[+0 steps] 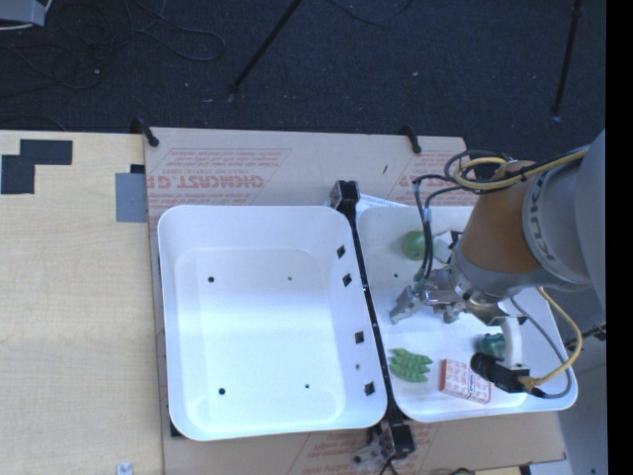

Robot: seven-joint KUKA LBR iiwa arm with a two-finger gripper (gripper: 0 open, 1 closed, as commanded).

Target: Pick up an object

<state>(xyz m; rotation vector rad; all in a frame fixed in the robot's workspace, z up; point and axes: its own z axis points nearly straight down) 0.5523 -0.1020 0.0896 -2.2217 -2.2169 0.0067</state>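
Camera view looks down on a pale wooden counter carrying two shallow white plastic bins side by side on a brown cardboard sheet printed with red lettering. One is the large left bin, its floor showing four small dark dots; the other is the right bin, joined to the first along a row of black clips. One grey arm with an orange band reaches in from the right, looped with yellow and black cables, and its metal claw hangs low over the middle of the right bin; whether the fingers are apart or together cannot be told, and nothing is seen between them. Four loose objects lie in the right bin: one round light-green object near the far wall, partly behind a cable; one green leafy, bumpy toy near the dividing wall, just below the claw; one small red-and-white patterned box beside it toward the near rim; and one small teal object partly hidden by the arm's white and black fittings.
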